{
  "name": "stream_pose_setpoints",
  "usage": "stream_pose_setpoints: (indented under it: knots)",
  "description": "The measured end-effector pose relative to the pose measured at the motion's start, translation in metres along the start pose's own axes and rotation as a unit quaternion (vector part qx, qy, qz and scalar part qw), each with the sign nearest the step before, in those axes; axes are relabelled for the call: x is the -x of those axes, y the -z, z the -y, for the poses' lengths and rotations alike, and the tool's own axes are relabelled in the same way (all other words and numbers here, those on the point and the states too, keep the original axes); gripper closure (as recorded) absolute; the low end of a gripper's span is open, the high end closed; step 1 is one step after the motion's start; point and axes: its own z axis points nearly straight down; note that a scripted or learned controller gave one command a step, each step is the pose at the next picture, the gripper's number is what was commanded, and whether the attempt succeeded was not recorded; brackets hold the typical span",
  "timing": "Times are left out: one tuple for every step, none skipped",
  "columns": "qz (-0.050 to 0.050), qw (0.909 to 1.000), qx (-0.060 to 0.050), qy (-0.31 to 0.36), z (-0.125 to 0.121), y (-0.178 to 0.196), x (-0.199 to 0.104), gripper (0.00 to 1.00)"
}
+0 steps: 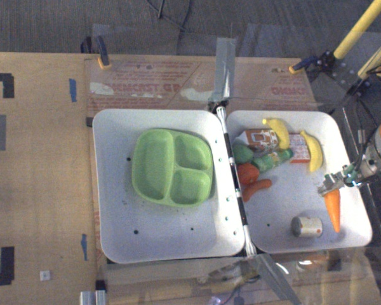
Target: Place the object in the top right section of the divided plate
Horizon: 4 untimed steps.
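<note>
Two white bins sit side by side. The left bin [114, 234] carries the green divided plate [173, 168]. The right bin [279, 227] carries two bananas [279, 132] [314, 150], a small carton [261, 138], green vegetables [254, 159], a red piece [251, 176], a metal can [307, 226] and a carrot [332, 210] near its right wall. My pincer [338, 182] is just above the carrot's top end; whether it is apart or together, I cannot tell.

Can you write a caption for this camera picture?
Gripper over a carrot in the right bin; green divided plate waits in the left bin.
</note>
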Motion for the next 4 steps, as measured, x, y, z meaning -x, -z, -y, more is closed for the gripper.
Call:
stream_pose_setpoints:
  knots:
    - [0.0,0.9997,-0.001,0.024,-0.05,-0.02,-0.053,1.0]
    - [0.0,0.9923,0.0,0.124,-0.096,-0.03,-0.102,1.0]
    - [0.001,0.9922,0.002,0.124,-0.097,-0.02,-0.102,1.0]
    - [-0.001,0.9848,-0.001,0.174,-0.076,0.003,-0.178,1.0]
